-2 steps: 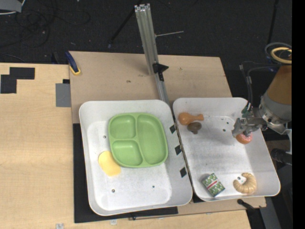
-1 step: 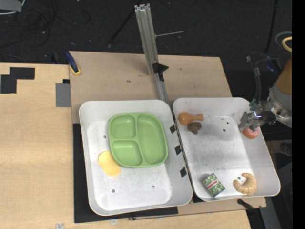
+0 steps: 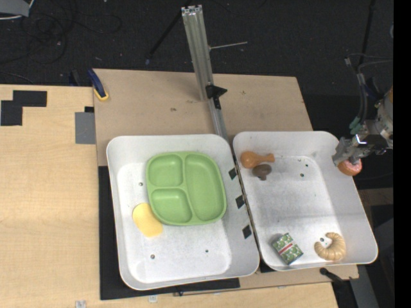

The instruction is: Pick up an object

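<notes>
— So, where does the pick stand?

— Late in it, I'd judge. The grey two-finger gripper (image 3: 352, 154) sits at the far right rim of the right-hand shallow white bin (image 3: 302, 236), and a small round red-orange object (image 3: 350, 167) hangs just under it, pinched between the fingers as far as I can make out.

— What else is about?

— In that bin, an orange-and-brown drumstick-shaped toy (image 3: 255, 162) near the top left, a small green printed carton (image 3: 286, 248) and a tan croissant-shaped piece (image 3: 331, 246) near the front. The left-hand white bin (image 3: 186, 262) carries a green divided plastic plate (image 3: 186, 188) with a yellow rounded block (image 3: 147, 220) touching its lower-left edge.

— Next move?

— Probably a clean lift, keeping the grip firm, since the object sits low in the fingers and could slip.
</notes>
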You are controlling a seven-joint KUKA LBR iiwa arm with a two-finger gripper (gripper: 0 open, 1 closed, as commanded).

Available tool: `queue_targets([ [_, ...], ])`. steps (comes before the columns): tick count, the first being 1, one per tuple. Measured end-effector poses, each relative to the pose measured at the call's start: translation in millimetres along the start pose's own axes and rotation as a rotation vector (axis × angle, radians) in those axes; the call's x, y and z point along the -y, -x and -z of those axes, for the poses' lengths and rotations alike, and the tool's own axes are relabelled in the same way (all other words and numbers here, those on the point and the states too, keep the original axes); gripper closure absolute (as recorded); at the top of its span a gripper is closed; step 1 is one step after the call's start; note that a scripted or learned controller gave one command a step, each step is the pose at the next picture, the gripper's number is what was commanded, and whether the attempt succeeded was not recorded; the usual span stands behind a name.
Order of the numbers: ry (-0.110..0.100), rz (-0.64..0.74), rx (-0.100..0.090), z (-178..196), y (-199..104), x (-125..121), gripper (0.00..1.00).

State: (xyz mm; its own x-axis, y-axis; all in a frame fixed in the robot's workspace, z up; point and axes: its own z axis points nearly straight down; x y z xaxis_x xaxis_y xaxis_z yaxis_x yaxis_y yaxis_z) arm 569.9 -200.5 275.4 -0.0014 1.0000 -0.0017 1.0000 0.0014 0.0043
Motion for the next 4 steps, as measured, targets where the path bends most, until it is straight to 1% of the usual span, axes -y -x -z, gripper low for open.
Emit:
queue_targets([
  [1,-0.007,0.004,-0.004,-4,-60,0,1.0],
  [3,-0.01,0.003,-0.004,-34,-159,29,1.0],
  [4,-0.01,0.003,-0.003,-40,-212,26,1.0],
])
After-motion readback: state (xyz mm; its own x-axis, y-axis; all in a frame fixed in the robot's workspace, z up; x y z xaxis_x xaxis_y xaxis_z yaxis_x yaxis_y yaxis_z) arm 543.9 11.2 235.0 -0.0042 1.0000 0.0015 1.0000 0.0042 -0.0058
